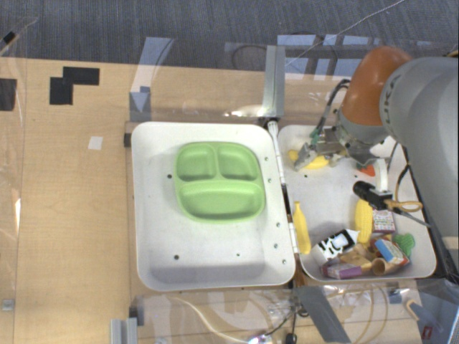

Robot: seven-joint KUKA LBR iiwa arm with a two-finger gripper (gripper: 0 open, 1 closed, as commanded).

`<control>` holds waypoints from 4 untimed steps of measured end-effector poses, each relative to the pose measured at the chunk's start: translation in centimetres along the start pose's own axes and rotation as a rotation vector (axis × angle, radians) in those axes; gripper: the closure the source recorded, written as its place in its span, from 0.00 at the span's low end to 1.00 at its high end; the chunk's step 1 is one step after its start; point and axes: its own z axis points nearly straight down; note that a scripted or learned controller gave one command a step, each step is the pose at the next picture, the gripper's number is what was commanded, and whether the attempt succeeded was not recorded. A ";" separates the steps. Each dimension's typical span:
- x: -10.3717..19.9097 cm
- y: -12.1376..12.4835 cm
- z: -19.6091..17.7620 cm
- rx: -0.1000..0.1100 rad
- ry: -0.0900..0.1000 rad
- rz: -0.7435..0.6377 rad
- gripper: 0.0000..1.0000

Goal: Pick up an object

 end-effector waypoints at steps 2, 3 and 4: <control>-0.8 0.4 -1.5 0.007 0.001 -0.227 0.00; -2.3 -0.5 -0.1 0.000 -0.001 -0.345 0.00; 3.2 -2.7 -9.9 0.002 0.000 -0.261 0.00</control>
